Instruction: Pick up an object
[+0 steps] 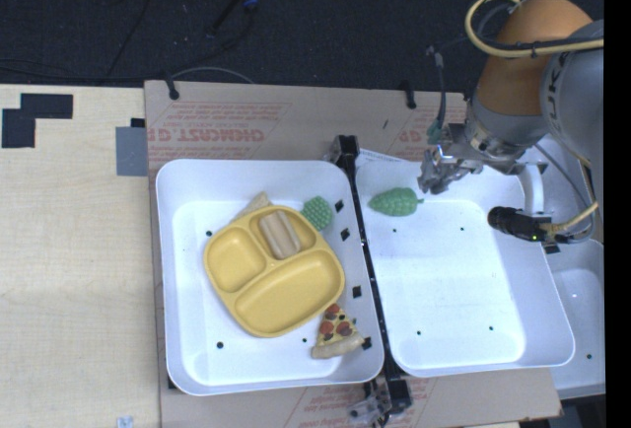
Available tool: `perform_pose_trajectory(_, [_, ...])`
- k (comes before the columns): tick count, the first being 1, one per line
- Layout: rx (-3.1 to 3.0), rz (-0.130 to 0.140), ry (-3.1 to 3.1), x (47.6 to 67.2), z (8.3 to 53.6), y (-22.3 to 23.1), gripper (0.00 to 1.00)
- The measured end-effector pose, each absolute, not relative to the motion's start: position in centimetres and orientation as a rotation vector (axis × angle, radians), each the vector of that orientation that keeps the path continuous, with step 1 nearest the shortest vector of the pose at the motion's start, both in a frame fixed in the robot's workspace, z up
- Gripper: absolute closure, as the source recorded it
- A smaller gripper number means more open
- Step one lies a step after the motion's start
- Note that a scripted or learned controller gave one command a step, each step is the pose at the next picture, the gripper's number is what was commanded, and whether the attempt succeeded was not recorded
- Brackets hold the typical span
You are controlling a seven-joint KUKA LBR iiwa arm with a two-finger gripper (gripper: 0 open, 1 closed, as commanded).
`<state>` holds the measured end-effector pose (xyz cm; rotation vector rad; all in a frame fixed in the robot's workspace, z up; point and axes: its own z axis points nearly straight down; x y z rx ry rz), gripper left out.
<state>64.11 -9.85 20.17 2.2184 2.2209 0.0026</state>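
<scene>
Green leaf-shaped toy (395,202) at 12 o'clock in right bin (473,337); just beside pincer (434,181), at its 8 o'clock; pincer's grip state impossible to tell.

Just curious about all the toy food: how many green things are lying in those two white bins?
2: a round bumpy green piece in the left bin beside the yellow divided plate, and a leafy green piece in the right bin.

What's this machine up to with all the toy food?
A robot arm reaches in from the right, its gripper over the back edge of the right bin, just beside a green leafy toy lying there. Nothing is visibly held. The left bin has a yellow divided plate, a hot dog and a pizza slice.
</scene>
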Motion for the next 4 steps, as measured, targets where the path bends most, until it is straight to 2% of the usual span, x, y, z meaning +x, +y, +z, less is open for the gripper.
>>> perform_pose_trajectory(2, [2.220, -0.003, 2.229, 60.4, 22.6, 0.3, 1.00])
perform_pose_trajectory(4, [2.220, -0.006, 2.230, 57.3, 21.6, 9.6, 1.00])
